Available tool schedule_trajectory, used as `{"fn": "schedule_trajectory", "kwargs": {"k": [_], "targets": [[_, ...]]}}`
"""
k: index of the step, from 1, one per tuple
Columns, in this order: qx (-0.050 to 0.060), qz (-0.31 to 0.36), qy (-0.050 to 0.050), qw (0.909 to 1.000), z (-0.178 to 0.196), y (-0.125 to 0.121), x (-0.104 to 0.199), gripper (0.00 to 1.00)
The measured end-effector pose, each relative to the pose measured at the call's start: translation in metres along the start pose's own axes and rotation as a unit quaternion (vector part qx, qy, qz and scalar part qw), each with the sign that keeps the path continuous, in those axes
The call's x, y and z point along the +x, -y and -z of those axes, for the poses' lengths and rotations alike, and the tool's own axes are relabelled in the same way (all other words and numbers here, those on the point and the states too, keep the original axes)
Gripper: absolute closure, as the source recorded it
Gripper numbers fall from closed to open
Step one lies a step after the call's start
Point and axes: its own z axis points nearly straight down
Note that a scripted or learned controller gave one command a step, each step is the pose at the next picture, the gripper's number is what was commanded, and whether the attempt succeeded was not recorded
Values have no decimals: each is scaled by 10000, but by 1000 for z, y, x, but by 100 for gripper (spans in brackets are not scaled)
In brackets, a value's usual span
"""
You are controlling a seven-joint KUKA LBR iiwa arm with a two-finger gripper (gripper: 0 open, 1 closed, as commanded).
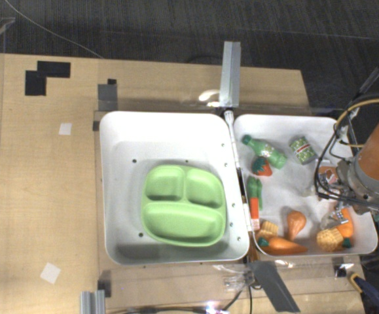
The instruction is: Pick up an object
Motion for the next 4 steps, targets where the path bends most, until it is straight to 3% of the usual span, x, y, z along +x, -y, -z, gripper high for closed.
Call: {"fn": "schedule_trajectory", "kwargs": {"k": [1, 2, 3, 4], "targets": [[-44, 46, -105, 9999, -3, -34, -10, 0], [-64, 1873, -77, 9823, -1, -93, -19, 0], [-132, 3612, -106, 9324, 5, -88, -19, 0], [-63, 4287, -55, 9034, 0, -110, -13, 0]]}}
